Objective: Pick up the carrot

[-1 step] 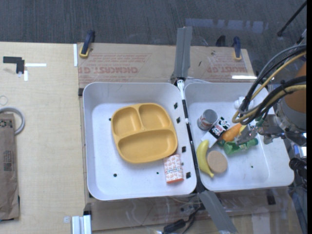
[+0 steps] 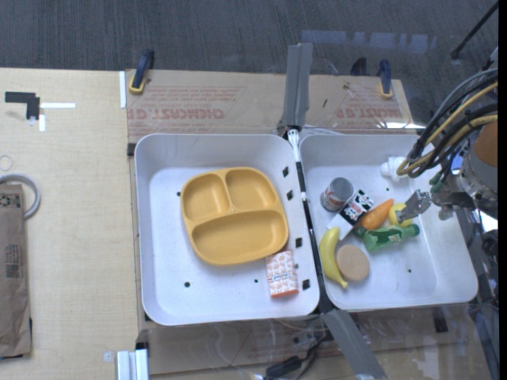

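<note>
Tool (image 2: pixel 413 205) just right of carrot (image 2: pixel 375 214), fingers' state unclear. Carrot touches green toy (image 2: pixel 386 237) below, banana (image 2: pixel 331 257) further left. Risk: crowding, tool nips green toy instead, or carrot slips.

Bench (image 2: pixel 63 212), two white bins (image 2: pixel 150 236), cardboard sheet (image 2: pixel 206 101), brown bag (image 2: pixel 12 267)
</note>
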`<state>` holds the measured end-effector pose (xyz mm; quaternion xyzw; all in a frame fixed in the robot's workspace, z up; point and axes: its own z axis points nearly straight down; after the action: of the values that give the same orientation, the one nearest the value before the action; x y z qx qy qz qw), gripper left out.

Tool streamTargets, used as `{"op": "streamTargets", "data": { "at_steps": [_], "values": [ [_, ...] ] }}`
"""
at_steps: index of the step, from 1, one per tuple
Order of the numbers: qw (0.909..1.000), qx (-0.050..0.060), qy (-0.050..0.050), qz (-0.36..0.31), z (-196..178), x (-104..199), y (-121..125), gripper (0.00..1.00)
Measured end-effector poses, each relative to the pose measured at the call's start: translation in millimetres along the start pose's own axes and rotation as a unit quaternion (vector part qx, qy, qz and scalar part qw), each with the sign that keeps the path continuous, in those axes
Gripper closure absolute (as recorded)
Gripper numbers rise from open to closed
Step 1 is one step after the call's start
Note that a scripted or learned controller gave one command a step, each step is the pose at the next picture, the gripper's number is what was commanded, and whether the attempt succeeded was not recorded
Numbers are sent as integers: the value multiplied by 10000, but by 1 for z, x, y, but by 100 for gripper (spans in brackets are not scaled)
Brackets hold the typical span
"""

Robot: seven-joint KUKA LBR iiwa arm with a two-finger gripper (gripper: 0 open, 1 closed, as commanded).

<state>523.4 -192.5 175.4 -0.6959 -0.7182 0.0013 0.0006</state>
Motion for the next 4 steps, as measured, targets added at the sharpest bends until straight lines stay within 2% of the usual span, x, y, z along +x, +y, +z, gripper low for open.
{"op": "streamTargets", "data": {
  "at_steps": [1, 2, 3, 4],
  "values": [
    [9915, -74, -39, -1300, 71, -26, 65, 0],
    [9635, -26, -15, -2676, -40, 9, 83, 0],
    [9500, -16, -8, -3122, 42, 13, 105, 0],
    [9042, -101, -79, -4270, 72, 0, 81, 0]
  ]
}}
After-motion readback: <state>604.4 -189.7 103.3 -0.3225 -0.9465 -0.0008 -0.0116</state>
